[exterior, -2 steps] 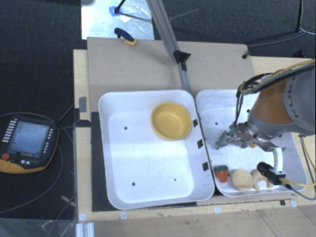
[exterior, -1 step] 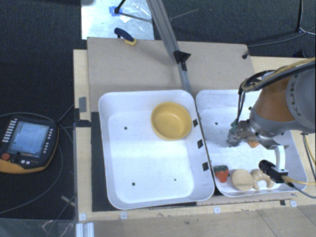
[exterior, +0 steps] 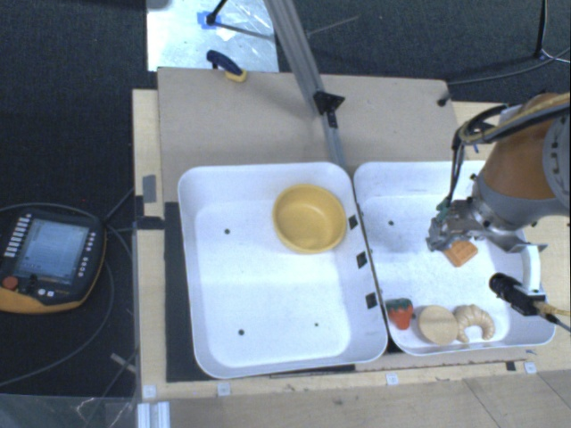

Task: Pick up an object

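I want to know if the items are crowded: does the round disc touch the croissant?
Touching. The camera view shows the disc and the croissant pressed side by side, with no white gap between them.

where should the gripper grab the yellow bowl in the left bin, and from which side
Probably by the rim, coming straight down. The yellow bowl sits upright and open side up near the back right of the left bin, so one finger can go inside the wall and one outside. The rim's near-left part looks best: it has bare bin floor around it, while the far right part lies close to the bin wall.
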